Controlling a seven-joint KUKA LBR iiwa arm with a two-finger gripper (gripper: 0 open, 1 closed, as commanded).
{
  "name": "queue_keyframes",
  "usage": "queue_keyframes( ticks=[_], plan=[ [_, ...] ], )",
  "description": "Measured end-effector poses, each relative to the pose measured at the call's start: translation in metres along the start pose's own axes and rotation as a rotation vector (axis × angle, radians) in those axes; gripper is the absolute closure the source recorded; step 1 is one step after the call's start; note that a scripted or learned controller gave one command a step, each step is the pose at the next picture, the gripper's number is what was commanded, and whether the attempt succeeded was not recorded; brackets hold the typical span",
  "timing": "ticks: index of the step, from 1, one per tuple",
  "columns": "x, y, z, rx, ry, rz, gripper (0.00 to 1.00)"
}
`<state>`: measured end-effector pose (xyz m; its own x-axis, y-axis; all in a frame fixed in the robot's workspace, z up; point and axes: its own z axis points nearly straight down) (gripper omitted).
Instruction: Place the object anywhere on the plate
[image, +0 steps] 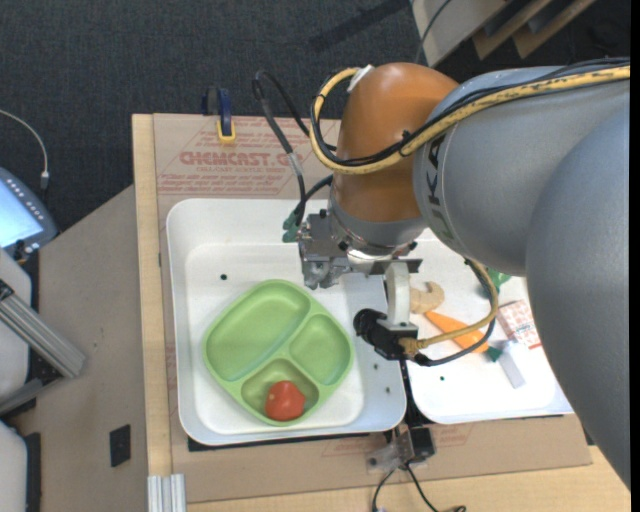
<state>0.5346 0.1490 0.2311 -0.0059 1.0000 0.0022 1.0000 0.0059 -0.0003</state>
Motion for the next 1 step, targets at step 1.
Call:
queue_keyframes(
  ticks=[1],
  plan=[
    [-0.0032, 0.0005, 0.0000, 0.000, -0.002, 0.005, 0.00]
  ],
)
